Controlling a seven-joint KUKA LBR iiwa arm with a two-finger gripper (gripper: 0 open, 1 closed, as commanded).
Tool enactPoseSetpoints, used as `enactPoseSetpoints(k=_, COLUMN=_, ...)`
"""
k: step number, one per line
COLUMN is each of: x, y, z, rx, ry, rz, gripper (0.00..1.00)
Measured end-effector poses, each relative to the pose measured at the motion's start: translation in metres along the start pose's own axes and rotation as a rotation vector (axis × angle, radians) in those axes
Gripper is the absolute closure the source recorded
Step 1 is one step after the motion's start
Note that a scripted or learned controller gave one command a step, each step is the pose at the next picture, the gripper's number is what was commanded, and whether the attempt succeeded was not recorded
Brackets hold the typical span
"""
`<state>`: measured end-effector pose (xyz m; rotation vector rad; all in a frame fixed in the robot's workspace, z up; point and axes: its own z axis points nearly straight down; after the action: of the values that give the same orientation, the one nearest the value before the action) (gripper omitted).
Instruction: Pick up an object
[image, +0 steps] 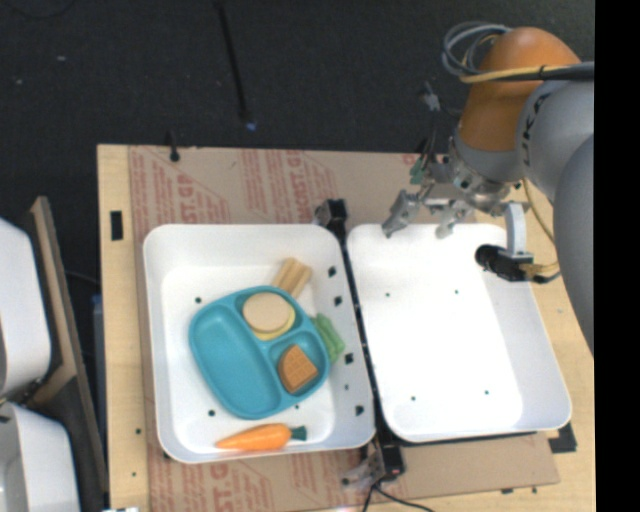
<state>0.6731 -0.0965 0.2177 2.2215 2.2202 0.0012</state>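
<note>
Progress: I judge no pick made yet | gripper (428, 222) over right bin (520, 400) far edge, fingers spread, nothing between | candidates in left bin (160, 300): blue tray (235, 375), carrot (255, 437), wooden block (292, 275) | left: reach, grasp, lift

Both white bins, the left bin (160, 300) and the right bin (450, 340), look like smooth plastic with a faint sheen. The teal divided tray (225, 365) is matt plastic. The carrot (255, 437) seems glossy plastic too. Under them lies dull brown cardboard (240, 190) with printed red lettering. The gripper (428, 215) shows bare grey metal, and the orange band (515, 85) shines.
</note>
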Motion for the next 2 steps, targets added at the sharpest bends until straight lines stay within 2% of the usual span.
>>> enactPoseSetpoints(k=1, x=-0.0004, y=0.0002, z=-0.0107, rx=-0.001, ry=0.000, rz=0.000, gripper=1.00)
enactPoseSetpoints(k=2, x=-0.0005, y=0.0001, z=-0.0102, rx=0.000, ry=0.000, rz=0.000, gripper=0.00)
